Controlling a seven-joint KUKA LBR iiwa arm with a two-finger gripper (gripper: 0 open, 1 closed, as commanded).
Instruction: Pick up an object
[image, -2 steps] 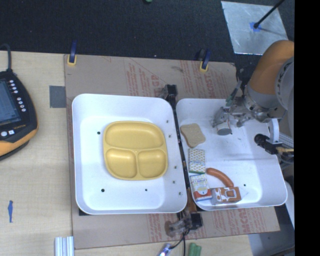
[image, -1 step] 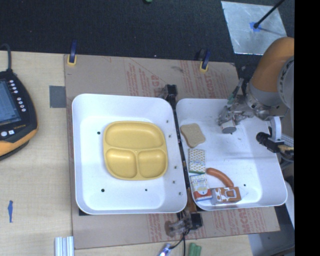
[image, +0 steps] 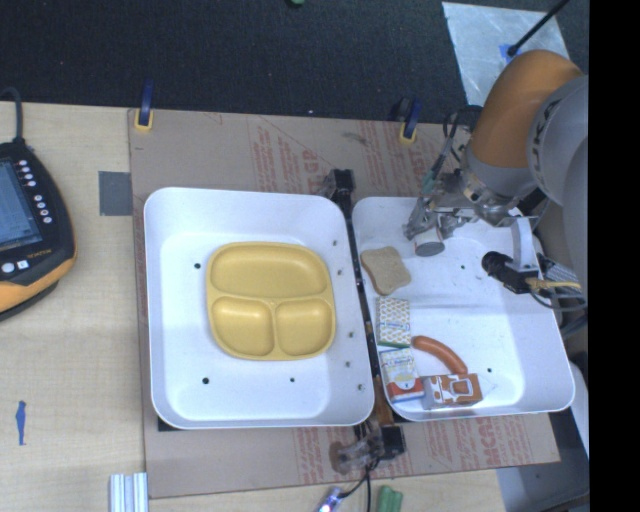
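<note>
The hand (image: 432, 235), whose grip I cannot tell, hovers over the right bin (image: 545, 385), near the bread-like slice (image: 385, 268), which looks light and soft and is probably best pinched gently across its narrow edges.

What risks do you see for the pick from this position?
1. The gripper hangs over bare floor at the top of the right bin, so closing here would probably catch nothing.
2. The packet, hot dog and carton lie crowded near the bin's left wall, so the fingers may hit the wall or a neighbour.
</note>
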